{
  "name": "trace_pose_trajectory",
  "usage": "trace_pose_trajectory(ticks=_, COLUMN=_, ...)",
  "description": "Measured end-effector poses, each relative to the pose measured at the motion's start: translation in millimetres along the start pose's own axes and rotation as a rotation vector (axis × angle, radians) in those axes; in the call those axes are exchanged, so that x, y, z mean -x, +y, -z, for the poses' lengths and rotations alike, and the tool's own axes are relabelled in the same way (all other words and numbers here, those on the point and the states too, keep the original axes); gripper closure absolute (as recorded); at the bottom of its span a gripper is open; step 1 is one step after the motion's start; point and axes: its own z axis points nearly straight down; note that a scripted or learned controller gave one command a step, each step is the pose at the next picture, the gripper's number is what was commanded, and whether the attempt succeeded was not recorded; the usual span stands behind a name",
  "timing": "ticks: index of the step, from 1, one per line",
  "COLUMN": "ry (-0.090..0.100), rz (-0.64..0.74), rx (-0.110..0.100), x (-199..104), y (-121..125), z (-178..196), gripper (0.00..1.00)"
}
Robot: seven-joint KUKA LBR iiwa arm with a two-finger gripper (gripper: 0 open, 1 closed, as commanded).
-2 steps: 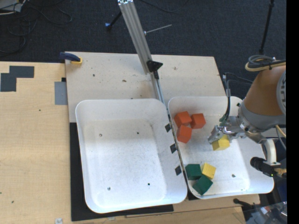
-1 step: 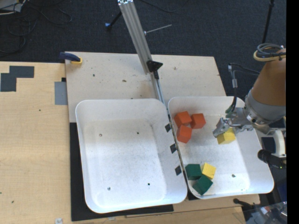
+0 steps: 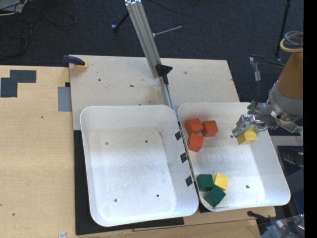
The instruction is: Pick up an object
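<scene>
My metal two-finger gripper [image 3: 246, 129] hangs over the right shallow white plastic bin [image 3: 277, 175], near its upper right part, and a small yellow cube [image 3: 247, 136] sits clamped between my fingers, raised off the bin floor. Below my grey wrist with its orange band, the bin holds three orange-red blocks [image 3: 199, 132] clustered close to the divider side. Nearer the front edge lie two dark green blocks [image 3: 210, 189] with a second yellow block [image 3: 221, 181] touching them. The left shallow white bin [image 3: 99, 118] lies just beside, across the divider.
</scene>
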Motion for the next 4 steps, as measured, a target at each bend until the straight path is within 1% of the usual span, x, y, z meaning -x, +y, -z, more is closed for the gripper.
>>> trace_pose_trajectory(ticks=1, ry=0.004, rz=0.003, rx=-0.006, x=-57.1, y=1.6, z=-0.9, gripper=1.0)
trace_pose_trajectory(ticks=2, ry=0.003, rz=0.003, rx=-0.006, x=-118.3, y=9.9, z=-3.4, gripper=1.0)
trace_pose_trajectory(ticks=3, ry=0.002, rz=0.003, rx=-0.005, x=-167.1, y=29.9, z=-2.4, gripper=1.0)
trace_pose_trajectory(ticks=4, ry=0.002, rz=0.002, rx=-0.008, x=-212.1, y=31.7, z=-15.1, gripper=1.0)
